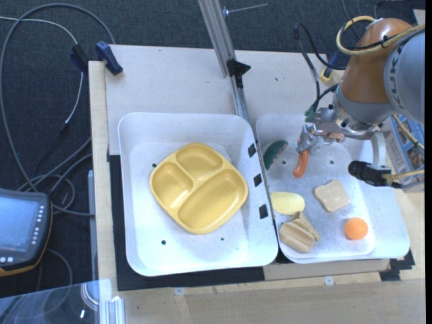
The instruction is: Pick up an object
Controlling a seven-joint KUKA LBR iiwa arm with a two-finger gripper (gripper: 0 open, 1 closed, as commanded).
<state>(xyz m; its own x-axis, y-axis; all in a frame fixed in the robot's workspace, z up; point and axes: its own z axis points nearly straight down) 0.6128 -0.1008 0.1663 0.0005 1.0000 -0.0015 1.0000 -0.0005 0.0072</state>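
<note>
The claw [309,142] is too small and cluttered to tell how its fingers stand, or whether they touch the orange carrot-like piece [300,164] just below it. The arm [378,66] behind the claw runs off the right edge. Far left of the claw, a screen [21,228] is cut by the left edge. A metal rail [214,19] leaves the top edge.

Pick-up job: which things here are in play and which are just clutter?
In play: gripper; carrot hanging below it; right bin with green piece, yellow piece, toast, orange ball, tan sliced piece.

Lying about: yellow tray in left bin; blue clamp; cables; pendant.
</note>
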